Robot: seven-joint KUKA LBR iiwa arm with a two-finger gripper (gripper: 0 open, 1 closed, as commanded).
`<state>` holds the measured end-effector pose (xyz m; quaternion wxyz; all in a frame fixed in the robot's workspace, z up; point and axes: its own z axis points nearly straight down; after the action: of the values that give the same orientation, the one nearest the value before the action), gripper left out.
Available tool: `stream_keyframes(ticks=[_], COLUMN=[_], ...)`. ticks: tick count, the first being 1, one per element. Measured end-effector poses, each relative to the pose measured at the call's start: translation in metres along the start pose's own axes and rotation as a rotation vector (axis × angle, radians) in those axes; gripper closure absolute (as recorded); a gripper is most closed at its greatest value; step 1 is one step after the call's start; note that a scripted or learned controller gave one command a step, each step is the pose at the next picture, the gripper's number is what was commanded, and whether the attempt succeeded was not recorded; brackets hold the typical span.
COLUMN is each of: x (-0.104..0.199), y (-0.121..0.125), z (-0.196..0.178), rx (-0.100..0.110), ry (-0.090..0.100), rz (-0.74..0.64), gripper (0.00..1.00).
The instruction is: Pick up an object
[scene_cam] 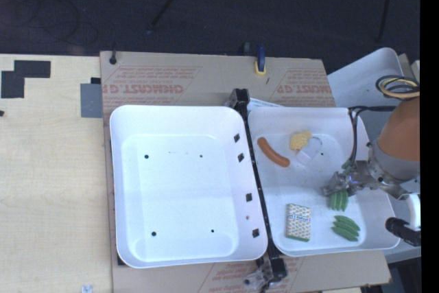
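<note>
A: What writing can be read?

B: Red lettering is printed on the brown cardboard sheet [206, 82] laid under the bins. It is seen upside down and mirrored, so the word cannot be made out with certainty. A fine pattern is seen on the small packet [298, 222], but it is too small to be read.

A: How many of each thing are counted?

B: Two white bins are counted on the surface [48, 175]: the left bin [130, 147] and the right bin [370, 121]. In the right bin five things are found: one orange-red sausage [273, 151], one yellow corn piece [300, 141], one clear plastic piece [314, 153] just beside the corn, the one packet, and two green pod-like things. One blue and yellow clamp [260, 60] is seen at the far edge of the cardboard.

A: Where is the tool, and how are its fingers set?

B: The tool [337, 183] is lowered into the right bin from the right, with the orange band [403, 130] of the arm above it. Whether its fingers are apart or together cannot be told; they are blurred and dark.

A: Where is the object to be picked relative to the tool?

B: The upper green pod [338, 200] lies directly under the tool tip, touching or nearly touching it. It cannot be told whether it is gripped. The lower green pod [346, 228] lies near it, toward the front rim, with the packet to its left.
</note>
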<state>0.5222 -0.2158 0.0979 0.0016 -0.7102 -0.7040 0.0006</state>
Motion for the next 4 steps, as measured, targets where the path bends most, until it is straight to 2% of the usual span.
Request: stream_keyframes(ticks=[1, 2, 3, 4], x=[0.093, 0.168, 0.207, 0.242], y=[0.008, 0.004, -0.029, -0.043], z=[-0.010, -0.093, -0.155, -0.245], rx=[0.000, -0.004, -0.003, -0.009], ry=[0.004, 0.001, 0.001, 0.001], rz=[-0.016, -0.015, -0.013, -0.014], gripper=[1.00, 1.00, 1.00, 1.00])
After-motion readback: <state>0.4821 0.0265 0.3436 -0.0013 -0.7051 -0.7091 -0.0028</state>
